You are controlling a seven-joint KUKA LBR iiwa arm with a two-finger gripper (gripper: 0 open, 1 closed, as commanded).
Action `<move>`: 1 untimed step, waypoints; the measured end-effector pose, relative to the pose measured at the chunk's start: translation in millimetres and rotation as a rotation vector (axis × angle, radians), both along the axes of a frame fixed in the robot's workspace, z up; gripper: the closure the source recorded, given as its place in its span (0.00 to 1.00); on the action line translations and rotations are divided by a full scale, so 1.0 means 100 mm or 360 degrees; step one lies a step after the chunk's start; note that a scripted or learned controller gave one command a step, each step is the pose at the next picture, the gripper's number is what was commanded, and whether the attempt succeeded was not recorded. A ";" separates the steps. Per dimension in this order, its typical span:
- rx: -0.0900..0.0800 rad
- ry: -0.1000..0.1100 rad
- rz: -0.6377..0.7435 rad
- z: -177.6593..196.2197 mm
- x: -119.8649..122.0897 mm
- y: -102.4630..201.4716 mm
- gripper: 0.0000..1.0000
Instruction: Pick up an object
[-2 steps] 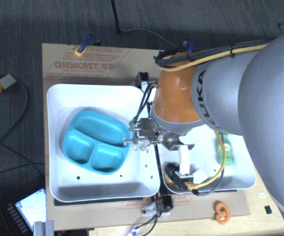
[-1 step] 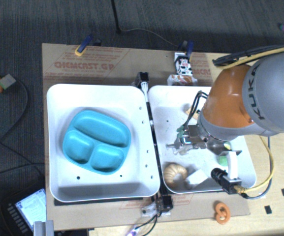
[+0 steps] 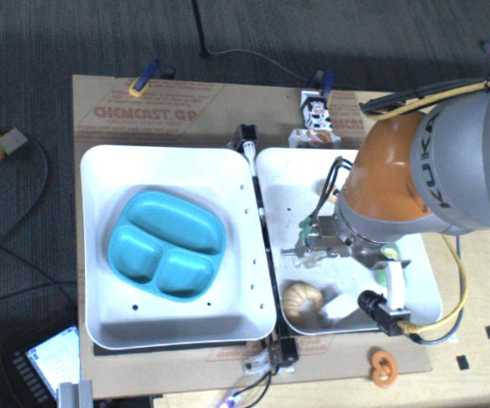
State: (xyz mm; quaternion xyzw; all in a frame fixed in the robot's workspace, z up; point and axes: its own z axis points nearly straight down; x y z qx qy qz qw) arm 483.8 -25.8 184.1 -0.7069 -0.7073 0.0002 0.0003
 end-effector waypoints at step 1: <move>0.0000 0.0000 0.0000 0.00 0.00 0.11 1.00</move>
